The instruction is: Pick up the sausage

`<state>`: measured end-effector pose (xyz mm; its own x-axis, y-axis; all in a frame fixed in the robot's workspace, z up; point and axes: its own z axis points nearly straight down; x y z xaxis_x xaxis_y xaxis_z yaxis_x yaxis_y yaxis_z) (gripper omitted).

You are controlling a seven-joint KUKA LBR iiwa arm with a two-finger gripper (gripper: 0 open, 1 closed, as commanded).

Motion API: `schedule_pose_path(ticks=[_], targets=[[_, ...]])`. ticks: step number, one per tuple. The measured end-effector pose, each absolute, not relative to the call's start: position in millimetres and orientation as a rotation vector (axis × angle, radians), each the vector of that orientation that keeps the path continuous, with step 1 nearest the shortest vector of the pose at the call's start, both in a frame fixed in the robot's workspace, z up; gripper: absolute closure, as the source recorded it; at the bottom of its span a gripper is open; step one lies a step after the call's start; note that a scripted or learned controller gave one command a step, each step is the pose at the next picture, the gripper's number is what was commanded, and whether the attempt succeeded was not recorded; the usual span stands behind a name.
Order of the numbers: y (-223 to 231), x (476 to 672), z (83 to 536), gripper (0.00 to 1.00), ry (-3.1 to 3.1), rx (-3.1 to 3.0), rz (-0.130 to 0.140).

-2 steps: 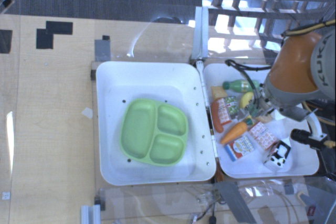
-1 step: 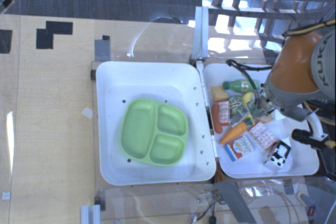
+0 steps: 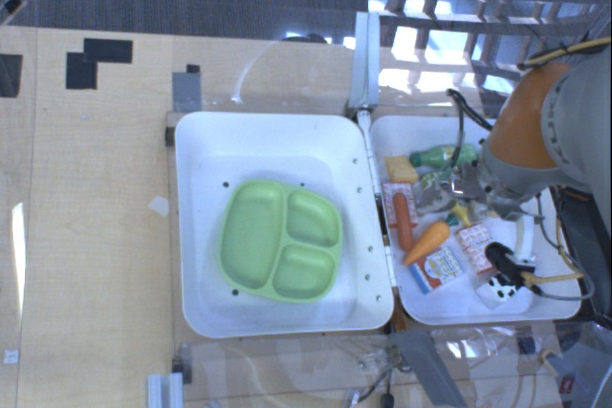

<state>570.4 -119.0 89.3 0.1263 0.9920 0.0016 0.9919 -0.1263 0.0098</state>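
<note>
The sausage (image 3: pixel 404 221), a reddish-brown stick, lies lengthwise near the left wall of the right bin (image 3: pixel 459 311). An orange carrot (image 3: pixel 426 243) lies slantwise just right of it, touching its lower end. My gripper (image 3: pixel 439 195) hangs low over the middle of this bin, a short way up and to the right of the sausage, above a cluster of packets. Nothing from the bin visibly rises with it.
A yellow block (image 3: pixel 402 169) and a green bottle (image 3: pixel 436 156) sit at the back of the right bin. Printed packets (image 3: pixel 457 255) and a black-and-white spotted toy (image 3: pixel 504 292) lie toward its front. The left bin (image 3: pixel 191 205) holds a green divided plate (image 3: pixel 281 241).
</note>
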Motion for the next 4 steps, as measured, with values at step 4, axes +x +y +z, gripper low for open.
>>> schedule_pose_path(ticks=[4], targets=[[-122.7, 666.6, 86.8, 0.00, 2.738, 1.558, -0.012]])
